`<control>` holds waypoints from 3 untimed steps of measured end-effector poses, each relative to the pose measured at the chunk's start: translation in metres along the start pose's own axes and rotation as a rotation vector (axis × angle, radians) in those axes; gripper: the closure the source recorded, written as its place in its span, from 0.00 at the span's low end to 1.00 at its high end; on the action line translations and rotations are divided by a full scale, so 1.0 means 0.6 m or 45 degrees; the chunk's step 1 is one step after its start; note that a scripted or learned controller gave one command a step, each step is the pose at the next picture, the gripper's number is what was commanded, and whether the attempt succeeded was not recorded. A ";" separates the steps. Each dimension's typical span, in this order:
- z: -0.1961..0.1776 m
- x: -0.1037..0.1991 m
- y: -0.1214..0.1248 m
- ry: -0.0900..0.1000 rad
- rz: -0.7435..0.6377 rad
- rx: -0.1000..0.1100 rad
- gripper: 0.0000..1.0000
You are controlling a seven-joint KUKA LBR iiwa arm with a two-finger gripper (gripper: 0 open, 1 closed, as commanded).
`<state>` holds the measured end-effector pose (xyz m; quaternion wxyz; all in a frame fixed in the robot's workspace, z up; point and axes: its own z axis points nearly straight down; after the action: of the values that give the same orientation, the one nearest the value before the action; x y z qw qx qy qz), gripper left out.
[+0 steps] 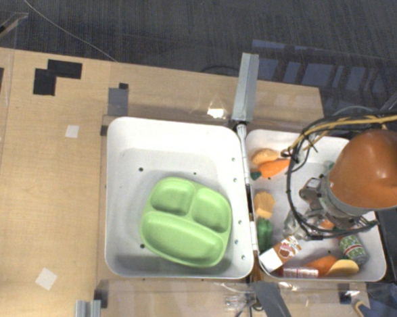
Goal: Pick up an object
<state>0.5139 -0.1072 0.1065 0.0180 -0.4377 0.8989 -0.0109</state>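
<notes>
Objects for picking lie in the right bin (378,268), while the left bin (115,182) carries one green plate (186,221) with three compartments. That plate sits toward the left bin's near right corner, its right rim close to the wall shared with the right bin, and bare white floor stays open along the left bin's left and far edges.

Just past the dividing wall, along the right bin's left edge, a yellow piece and an orange carrot (272,168) lie near the far corner. A tan block (264,205) sits below them, then a dark green item (264,232), all hugging that left wall. At the near left corner a white box (271,260) touches the wall, with a small red-labelled jar (288,249) beside it. Along the near edge lie a flat red-and-white packet (300,271), an orange piece (321,263) and a yellow slice (344,267), packed close together. A green can (353,248) stands near the near right corner.

The arm's orange band (374,170) hangs over the right half of this bin, cables looping on its left, and hides the floor beneath. The gripper (320,214) points down amid the clutter; I cannot tell whether it is released or clenched, and nothing shows between its tips. Little free room remains around it.
</notes>
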 end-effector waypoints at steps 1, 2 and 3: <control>-0.110 0.032 -0.091 0.016 -0.385 -0.037 1.00; 0.028 -0.033 -0.083 0.017 -0.132 -0.029 1.00; -0.046 -0.003 -0.106 0.012 -0.619 -0.039 1.00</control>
<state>0.5637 -0.1451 0.1362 0.0040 -0.6413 0.7673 -0.0032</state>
